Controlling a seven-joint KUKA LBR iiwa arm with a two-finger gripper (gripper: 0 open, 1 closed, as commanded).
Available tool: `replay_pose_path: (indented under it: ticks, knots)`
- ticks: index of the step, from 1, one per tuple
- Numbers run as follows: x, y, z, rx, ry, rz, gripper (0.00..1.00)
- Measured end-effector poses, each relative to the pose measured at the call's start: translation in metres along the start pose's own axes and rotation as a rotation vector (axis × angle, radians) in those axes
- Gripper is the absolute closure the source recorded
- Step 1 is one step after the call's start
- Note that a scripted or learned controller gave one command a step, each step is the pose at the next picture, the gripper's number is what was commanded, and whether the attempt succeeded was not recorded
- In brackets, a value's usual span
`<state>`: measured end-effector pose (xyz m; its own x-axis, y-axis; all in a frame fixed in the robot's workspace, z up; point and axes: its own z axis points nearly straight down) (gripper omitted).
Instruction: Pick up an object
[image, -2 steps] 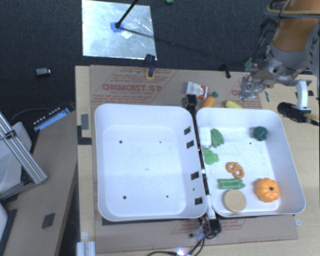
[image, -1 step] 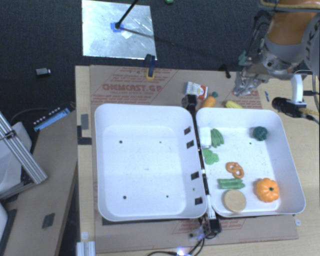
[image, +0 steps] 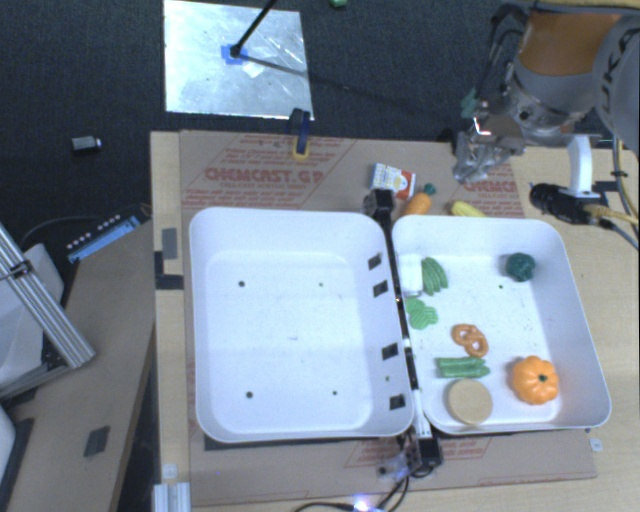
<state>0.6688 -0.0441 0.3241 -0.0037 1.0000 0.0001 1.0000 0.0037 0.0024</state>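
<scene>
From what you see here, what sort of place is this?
Probably a robotics test bench. A grey robot arm reaches in; a left bin and a right bin, both shallow and white, sit on cardboard; the right bin holds apparent toy food, such as an orange pumpkin.

Two shallow white bins side by side on worktop (image: 100, 390): left bin (image: 290, 330), right bin (image: 565, 290), rims touching. Black clips (image: 380, 290) along shared rim. Brown cardboard sheet (image: 260, 170) with red print under both bins. Yellow-and-blue clamp (image: 299, 135) on cardboard's far edge. Far left, shiny metal sheet (image: 205, 70) on dark carpet (image: 70, 60), with blue tape (image: 232, 53) near its middle. Small black block (image: 87, 143) on carpet, further left. Aluminium frame (image: 35, 310) at left edge. Grey-blue strip (image: 100, 235) just beyond it.
</scene>
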Motion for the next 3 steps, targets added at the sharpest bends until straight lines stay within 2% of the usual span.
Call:
replay_pose_path:
  ticks: [1,2,3]
  knots:
    - [0.012,0.000,-0.077,0.000,0.000,-0.002,1.00]
    - [-0.002,-0.048,-0.200,0.002,-0.001,0.002,1.00]
    - [-0.006,-0.002,-0.213,-0.003,-0.001,-0.001,1.00]
